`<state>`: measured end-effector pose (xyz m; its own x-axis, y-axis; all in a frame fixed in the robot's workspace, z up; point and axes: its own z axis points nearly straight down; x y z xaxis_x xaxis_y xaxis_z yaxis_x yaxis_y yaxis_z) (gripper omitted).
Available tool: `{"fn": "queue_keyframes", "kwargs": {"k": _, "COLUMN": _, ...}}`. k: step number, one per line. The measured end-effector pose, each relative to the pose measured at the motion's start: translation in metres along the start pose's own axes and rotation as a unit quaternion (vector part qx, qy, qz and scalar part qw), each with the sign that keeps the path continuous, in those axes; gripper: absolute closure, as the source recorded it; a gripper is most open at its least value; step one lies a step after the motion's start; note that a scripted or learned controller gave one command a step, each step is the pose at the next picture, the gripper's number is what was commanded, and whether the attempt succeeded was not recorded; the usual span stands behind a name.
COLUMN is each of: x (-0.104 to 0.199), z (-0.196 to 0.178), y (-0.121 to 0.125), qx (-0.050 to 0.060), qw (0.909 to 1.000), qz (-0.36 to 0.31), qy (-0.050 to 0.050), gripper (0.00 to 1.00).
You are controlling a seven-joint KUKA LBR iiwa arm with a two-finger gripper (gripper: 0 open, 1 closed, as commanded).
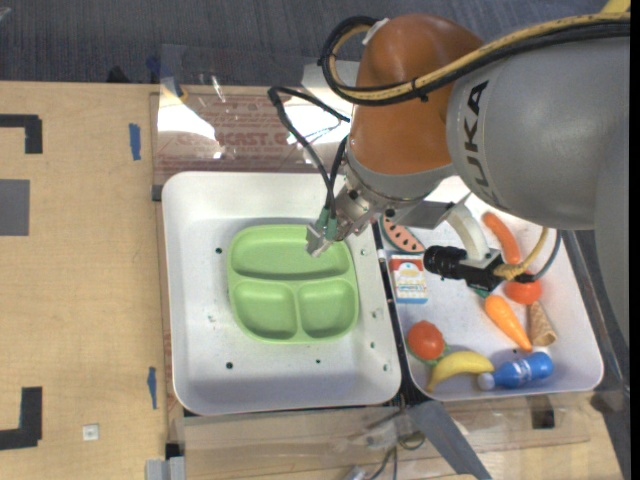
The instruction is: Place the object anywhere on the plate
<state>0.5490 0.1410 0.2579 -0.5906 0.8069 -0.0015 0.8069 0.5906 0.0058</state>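
Pincer [322, 236], grip unclear, over the green plate [262, 256], at its large compartment's right rim

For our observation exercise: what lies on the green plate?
The plate shows three bare green compartments. The gripper is above its far right corner and covers a bit of the rim there, so anything under it cannot be seen.

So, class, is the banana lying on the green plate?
No, the banana lies beside the tomato in the neighbouring bin, well apart from the plate.
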Motion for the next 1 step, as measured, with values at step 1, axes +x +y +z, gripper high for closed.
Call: {"fn": "queue_keyframes", "kwargs": {"k": 1, "x": -0.0004, "z": 0.0015, "y": -0.0008, "qx": 0.002, "qw": 1.0000, "qz": 0.000, "qy": 0.000, "gripper": 0.00}}
